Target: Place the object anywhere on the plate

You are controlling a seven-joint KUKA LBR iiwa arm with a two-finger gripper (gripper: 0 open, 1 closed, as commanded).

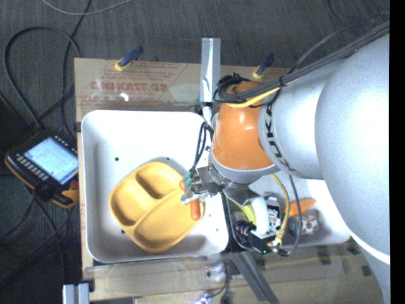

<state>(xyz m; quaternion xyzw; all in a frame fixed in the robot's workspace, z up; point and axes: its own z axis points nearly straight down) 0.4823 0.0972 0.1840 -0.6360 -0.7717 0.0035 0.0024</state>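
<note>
Dark carpet floor (pixel 38 233), loose black cables (pixel 25 49), wooden bench (pixel 145 84)

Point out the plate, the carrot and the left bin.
plate (pixel 149 217): camera view, on the floor of its large front compartment.
carrot (pixel 195 210): camera view, on its orange body at the plate's right rim.
left bin (pixel 104 138): camera view, on a bare part of its white floor.

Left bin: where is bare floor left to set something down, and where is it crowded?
Bare floor of the left bin runs along its far wall and the left side, beside the yellow divided plate. The plate's compartments are bare too. It is crowded at the plate's right edge, where the gripper and an orange carrot-like object sit.
</note>
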